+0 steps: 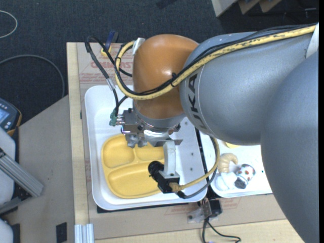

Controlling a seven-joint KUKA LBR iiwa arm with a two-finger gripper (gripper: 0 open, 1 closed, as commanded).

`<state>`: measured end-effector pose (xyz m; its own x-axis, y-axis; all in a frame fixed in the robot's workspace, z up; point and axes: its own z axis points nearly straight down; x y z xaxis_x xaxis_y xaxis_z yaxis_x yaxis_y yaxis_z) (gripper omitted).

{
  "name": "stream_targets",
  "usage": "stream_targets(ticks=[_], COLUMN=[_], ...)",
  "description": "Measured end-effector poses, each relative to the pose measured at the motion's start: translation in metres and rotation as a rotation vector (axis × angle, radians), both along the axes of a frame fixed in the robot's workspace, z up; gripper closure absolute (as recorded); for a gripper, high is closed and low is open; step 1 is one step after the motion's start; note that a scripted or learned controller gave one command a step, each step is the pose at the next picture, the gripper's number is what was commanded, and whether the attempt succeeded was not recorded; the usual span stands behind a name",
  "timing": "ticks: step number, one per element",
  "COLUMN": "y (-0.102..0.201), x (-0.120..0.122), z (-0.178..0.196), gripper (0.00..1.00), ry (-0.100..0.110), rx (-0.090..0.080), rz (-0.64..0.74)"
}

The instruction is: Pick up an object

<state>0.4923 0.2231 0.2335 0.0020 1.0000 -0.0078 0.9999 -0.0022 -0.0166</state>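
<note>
The yellow tray [124,168] lies directly beneath the pincer [147,146] in the left bin [93,135].

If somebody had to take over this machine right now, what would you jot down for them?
Gripper: low over the left bin, above the yellow divided tray; the arm blocks any view of its fingers.
Things: the yellow divided tray lies in the left bin; a small cream piece and a black-and-white toy lie in the right bin.
Done: no pick seen.
Left: grasp and lift something.
</note>
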Motion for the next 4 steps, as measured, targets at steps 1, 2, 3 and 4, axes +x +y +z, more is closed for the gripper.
stream_targets(ticks=[1,2,3,4], y=[0.002,0.003,0.003,0.001], x=[0.002,0.002,0.003,0.066], z=[0.020,0.030,0.040,0.189], gripper=[1.00,1.00,1.00,1.00], ry=[-0.017,-0.017,-0.018,-0.037], rx=[0.010,0.010,0.011,0.014], rz=[0.000,-0.001,-0.001,0.002])
